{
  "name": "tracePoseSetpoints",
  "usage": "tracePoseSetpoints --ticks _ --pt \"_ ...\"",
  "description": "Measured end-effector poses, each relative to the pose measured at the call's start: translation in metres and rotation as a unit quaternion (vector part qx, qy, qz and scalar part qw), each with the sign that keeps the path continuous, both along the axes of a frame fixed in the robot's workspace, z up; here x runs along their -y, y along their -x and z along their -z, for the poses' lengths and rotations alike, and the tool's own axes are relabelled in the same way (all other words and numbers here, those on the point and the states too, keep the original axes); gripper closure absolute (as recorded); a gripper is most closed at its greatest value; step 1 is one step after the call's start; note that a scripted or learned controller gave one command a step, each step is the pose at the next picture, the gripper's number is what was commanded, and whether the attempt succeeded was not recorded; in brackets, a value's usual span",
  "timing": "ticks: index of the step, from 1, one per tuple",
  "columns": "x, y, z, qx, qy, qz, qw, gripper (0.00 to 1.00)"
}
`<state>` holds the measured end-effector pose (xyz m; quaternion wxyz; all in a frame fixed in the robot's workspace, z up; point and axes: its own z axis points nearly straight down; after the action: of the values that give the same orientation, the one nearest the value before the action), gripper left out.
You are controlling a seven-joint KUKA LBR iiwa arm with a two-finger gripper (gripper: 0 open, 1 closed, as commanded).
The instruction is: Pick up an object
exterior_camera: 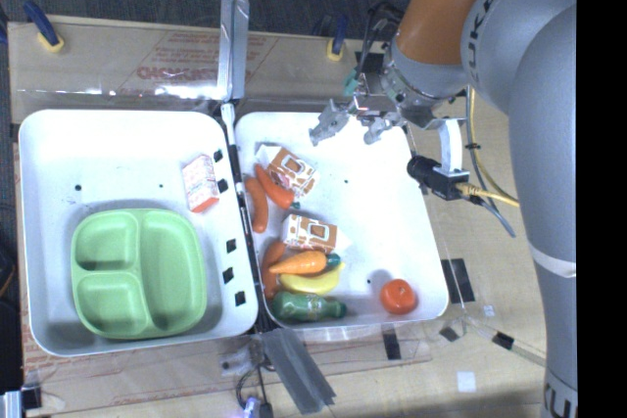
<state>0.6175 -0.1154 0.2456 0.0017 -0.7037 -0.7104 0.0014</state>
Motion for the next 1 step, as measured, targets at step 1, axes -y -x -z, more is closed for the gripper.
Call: tracePoseSetpoints --ticks 1 --pt "-0.0081 0.0148 0.1245 -0.001 0.0003 0.027 0.9996 0.0"
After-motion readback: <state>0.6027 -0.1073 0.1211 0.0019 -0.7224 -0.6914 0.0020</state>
